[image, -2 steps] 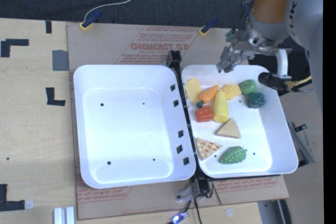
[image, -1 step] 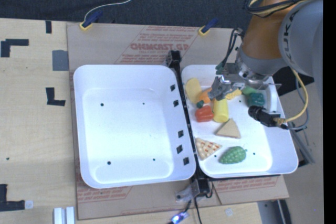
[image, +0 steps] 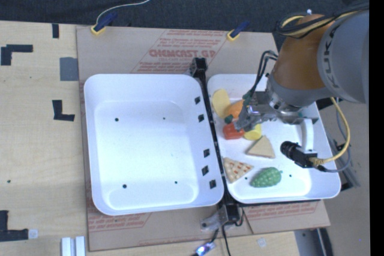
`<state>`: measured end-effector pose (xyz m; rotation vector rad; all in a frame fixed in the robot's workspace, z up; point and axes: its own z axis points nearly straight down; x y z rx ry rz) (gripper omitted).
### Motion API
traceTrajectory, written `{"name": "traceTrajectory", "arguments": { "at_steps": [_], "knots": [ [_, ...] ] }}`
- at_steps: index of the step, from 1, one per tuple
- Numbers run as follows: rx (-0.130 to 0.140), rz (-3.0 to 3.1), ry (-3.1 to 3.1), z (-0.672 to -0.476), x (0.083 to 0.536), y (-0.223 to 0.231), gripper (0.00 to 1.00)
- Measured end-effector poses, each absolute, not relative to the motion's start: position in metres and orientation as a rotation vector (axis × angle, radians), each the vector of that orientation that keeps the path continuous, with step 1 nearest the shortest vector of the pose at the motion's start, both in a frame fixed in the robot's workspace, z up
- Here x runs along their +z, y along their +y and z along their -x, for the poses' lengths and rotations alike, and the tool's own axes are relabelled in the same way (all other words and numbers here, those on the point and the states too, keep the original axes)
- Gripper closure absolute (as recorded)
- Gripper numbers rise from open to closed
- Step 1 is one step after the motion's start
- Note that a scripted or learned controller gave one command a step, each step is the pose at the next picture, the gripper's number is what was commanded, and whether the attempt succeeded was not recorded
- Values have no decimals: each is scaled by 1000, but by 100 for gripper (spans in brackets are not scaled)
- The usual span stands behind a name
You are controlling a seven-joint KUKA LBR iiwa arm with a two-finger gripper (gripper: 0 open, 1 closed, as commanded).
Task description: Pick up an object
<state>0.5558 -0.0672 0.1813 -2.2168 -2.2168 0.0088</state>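
You have the gripper (image: 247, 119) down inside the right bin (image: 321, 189), low over the cluster of toy food at that bin's left side. It sits right above the red piece (image: 233, 132) and the small yellow piece (image: 254, 129), with the orange piece (image: 234, 109) and the pale yellow piece (image: 220, 99) just behind it toward the divider. From this slant you cannot tell whether the gripper is spread or pressed together; the wrist and its dark hardware cover that part, and nothing can be seen pinched in it.

So count the task as under way but not done. The approach looks complete: the arm (image: 312, 63) has its tool at the level of the objects. What you do not have is any sign of a grasp or a lift. Every piece looks to be resting on the bin floor.

The cheese wedge (image: 262, 147), the pizza slice (image: 236, 169) and the green piece (image: 266, 177) lie apart from the gripper, nearer the front of the right bin, untouched. The left bin (image: 96, 93) holds nothing that matters here.

What is left, as I judge it: a firm close on one piece, most likely the red or small yellow one, then a clean rise off the bin floor.
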Motion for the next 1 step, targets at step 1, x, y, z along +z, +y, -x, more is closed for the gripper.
{"name": "traceTrajectory", "arguments": {
  "at_steps": [1],
  "knots": [
    [11, 2215, -2214, -479, 182, -41, 100]
  ]
}}
